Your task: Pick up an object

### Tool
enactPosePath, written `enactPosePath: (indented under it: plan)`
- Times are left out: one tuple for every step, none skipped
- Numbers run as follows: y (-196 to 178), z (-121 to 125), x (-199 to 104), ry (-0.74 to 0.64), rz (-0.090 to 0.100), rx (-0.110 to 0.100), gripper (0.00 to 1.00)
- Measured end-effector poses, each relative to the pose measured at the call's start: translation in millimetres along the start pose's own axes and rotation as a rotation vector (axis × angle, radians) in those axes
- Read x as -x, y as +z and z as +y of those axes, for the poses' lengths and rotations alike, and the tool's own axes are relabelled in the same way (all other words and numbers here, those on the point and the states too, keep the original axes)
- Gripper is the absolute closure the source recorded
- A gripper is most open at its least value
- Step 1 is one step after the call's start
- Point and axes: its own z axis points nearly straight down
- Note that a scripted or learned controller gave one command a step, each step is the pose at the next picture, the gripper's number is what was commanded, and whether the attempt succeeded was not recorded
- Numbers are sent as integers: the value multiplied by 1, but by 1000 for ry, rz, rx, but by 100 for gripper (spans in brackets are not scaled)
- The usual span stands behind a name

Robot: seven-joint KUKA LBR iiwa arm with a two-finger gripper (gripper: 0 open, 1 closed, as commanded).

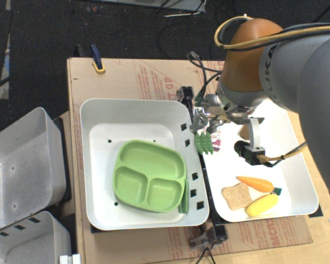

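Inspector A: Where the two bins meet, the gripper [204,126] hangs low over a small green toy [204,143] lying against the right bin's [297,164] left wall. Whether the jaws are spread or pinching it, I cannot tell.

Inspector B: Noted. Carrot [255,183], bread slice [237,196] and yellow piece [262,204] cluster near that bin's front edge, well apart. The green tray [149,175] fills the left bin [99,147], likely awkward to grasp.

cam: one, fixed | overhead, slanted | covers both bins [88,164], mid-range
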Motion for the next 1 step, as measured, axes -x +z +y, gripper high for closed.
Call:
enactPosePath:
  plan:
    - [3,-14,-53,-1,1,-1,100]
